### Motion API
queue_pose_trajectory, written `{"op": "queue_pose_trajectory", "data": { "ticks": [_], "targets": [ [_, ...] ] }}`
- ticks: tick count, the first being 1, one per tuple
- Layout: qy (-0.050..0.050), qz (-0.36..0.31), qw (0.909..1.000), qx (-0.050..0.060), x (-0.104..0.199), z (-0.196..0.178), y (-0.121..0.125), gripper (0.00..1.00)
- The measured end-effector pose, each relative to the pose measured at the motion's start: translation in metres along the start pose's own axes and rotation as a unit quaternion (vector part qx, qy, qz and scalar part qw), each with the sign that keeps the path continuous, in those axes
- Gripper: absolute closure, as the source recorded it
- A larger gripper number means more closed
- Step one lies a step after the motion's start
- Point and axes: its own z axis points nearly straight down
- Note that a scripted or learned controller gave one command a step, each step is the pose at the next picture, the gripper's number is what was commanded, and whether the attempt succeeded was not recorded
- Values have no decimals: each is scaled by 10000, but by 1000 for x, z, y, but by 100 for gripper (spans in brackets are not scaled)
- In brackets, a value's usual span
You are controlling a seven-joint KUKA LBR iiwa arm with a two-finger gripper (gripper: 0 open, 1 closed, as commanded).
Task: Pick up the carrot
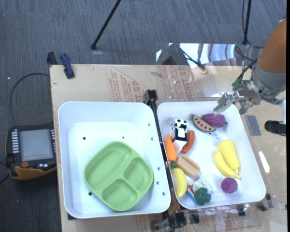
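Orange and slim, your carrot (170, 148) lies at the left edge of the right bin (253, 144), just beside the divider and touching the hot dog (187, 141). A green plate (118, 175) sits in the left bin (72, 129). You'll see the gripper (232, 99) above the right bin's far rim, near the purple grapes (213, 119); its fingers look spread, with nothing between them.
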Motion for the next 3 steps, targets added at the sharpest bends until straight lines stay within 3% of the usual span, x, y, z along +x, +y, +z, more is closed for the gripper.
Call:
{"op": "queue_pose_trajectory", "data": {
  "ticks": [1, 2, 3],
  "targets": [
    [33, 216, 9997, 72, -27, 122, -88, 0],
    [10, 1182, 9930, 14, 50, 142, -32, 0],
    [11, 2296, 9733, 43, 97, 143, -93, 0]
  ]
}}
